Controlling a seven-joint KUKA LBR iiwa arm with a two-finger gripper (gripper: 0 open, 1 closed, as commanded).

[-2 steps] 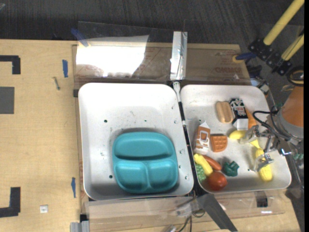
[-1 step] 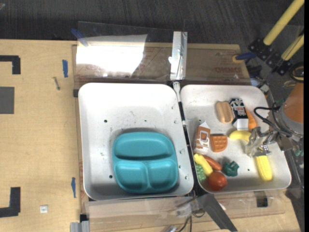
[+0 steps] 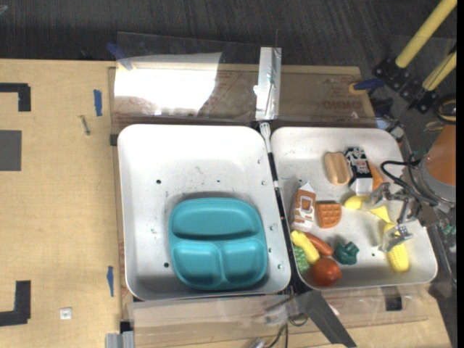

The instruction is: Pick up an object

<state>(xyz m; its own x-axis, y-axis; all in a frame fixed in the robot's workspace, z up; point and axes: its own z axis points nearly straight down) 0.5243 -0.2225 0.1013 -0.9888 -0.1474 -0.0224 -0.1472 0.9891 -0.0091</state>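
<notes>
The right bin [image 3: 312, 147] holds several toy foods: a tan bun [image 3: 336, 167], a black and white item [image 3: 355, 159], an orange waffle [image 3: 328, 214], a brown and white carton [image 3: 304, 207], a red tomato [image 3: 326, 270], a dark green piece [image 3: 346, 252] and a yellow corn cob [image 3: 397, 257]. My gripper [image 3: 391, 210] hangs low over the bin's right side, open, its fingers [image 3: 402, 230] on either side of a small yellow piece [image 3: 380, 213]. Nothing is lifted. A yellow lemon shape [image 3: 353, 203] lies just left of it.
The left bin [image 3: 145, 165] holds a teal divided plate [image 3: 217, 241] toward its front. A clear plastic sheet [image 3: 170, 85] lies behind the bins. The arm's orange band [image 3: 444, 162] is at the right edge, with yellow poles [image 3: 428, 27] behind.
</notes>
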